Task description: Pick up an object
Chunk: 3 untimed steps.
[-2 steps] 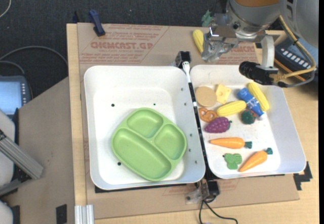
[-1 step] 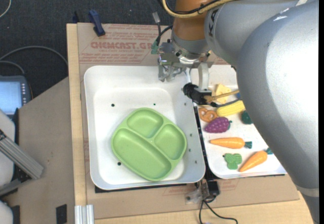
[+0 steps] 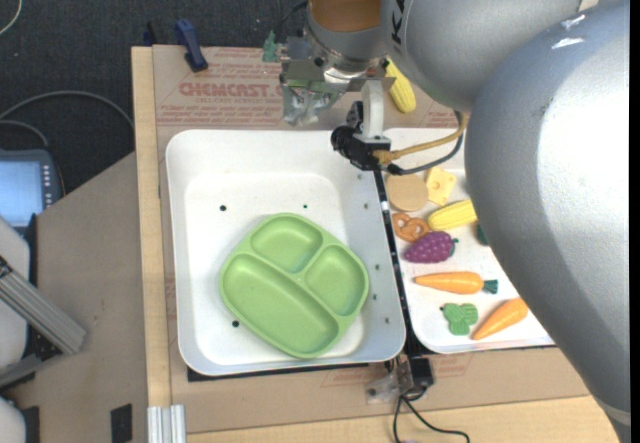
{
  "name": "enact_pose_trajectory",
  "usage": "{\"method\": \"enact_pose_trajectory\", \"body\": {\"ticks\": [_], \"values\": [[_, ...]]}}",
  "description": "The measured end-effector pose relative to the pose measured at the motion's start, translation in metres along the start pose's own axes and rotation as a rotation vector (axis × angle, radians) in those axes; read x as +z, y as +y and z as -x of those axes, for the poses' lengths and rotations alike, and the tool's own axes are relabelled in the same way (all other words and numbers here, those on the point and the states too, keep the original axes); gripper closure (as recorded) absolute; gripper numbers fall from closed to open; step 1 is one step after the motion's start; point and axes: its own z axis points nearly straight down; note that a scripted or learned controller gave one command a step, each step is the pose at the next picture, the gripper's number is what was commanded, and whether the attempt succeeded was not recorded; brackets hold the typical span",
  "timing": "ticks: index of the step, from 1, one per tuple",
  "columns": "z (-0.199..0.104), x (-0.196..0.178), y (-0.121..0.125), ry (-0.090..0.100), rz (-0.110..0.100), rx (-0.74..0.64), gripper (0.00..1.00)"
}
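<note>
My gripper (image 3: pixel 303 107) hangs over the far rim of the left bin (image 3: pixel 250 176), with nothing visibly in it. A green divided plate (image 3: pixel 291 283) lies in that bin's near half. The right bin (image 3: pixel 432 336) holds toy food: a tan round piece (image 3: pixel 407 193), a yellow wedge (image 3: pixel 440 183), a corn cob (image 3: pixel 452 215), a pretzel (image 3: pixel 409 227), purple grapes (image 3: pixel 431 248), an orange carrot (image 3: pixel 450 282), green broccoli (image 3: pixel 459 317) and a second carrot (image 3: pixel 498 318). The grey arm hides much of the right bin.
A yellow toy piece (image 3: pixel 401 91) shows beside the wrist at the back of the right bin. A blue clamp (image 3: pixel 190 44) sits at the bench's far left corner. The wall between the two bins (image 3: pixel 390 241) runs just left of the food.
</note>
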Motion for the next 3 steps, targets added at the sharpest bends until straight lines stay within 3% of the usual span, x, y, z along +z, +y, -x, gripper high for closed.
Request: {"method": "enact_pose_trajectory", "body": {"ticks": [3], "values": [[0.003,-0.027,0.001,-0.002,0.001,0.003,1.0]]}}
